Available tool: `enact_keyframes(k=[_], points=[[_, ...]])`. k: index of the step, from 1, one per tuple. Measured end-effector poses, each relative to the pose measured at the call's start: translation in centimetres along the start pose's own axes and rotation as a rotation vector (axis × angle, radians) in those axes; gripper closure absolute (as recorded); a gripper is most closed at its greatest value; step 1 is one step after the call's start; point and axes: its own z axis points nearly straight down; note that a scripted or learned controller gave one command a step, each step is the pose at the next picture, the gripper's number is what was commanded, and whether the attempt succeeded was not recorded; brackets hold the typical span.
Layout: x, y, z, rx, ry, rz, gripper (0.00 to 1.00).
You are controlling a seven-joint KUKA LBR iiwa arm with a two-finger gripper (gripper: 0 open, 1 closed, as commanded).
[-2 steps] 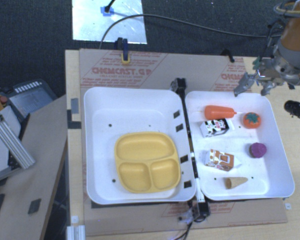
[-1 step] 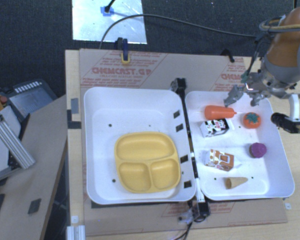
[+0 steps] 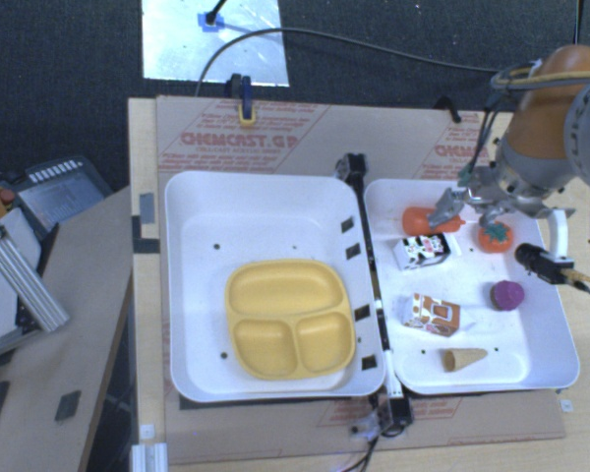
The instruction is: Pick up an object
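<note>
My grey metal two-finger gripper hangs low over the far part of the right-hand shallow white plastic bin, reaching in from the right under my rounded grey wrist and its glossy orange band. The fingers stand apart, one slanting down toward the left, the other toward the right, and nothing sits between them.

Just below the left finger lies a flat orange plastic piece, smooth and oblong, the fingertip close over its right end; I cannot tell if they touch. Just beside the right finger sits a small round orange toy fruit with a green top. A small boxy carton printed in black and white lies tilted just in front of the orange piece. Nearer the front of the same bin rest a crumpled brown-and-white printed carton, a knobbly round purple toy fruit off to the right, and a tan cone-shaped piece lying on its side. A black cylindrical fitting juts over the bin's right side.

The left-hand shallow white plastic bin holds a smooth yellow plastic tray with three rounded compartments, one wide at the back and two smaller in front. Both bins sit on a printed cardboard sheet
</note>
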Motion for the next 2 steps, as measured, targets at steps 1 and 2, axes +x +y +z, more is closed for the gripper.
enact_keyframes(k=[1,2], points=[[0.6,0.6,4.4,-0.002,0.000,-0.003,0.00],[0.5,0.7,3.1,-0.005,-0.001,-0.004,1.00]])
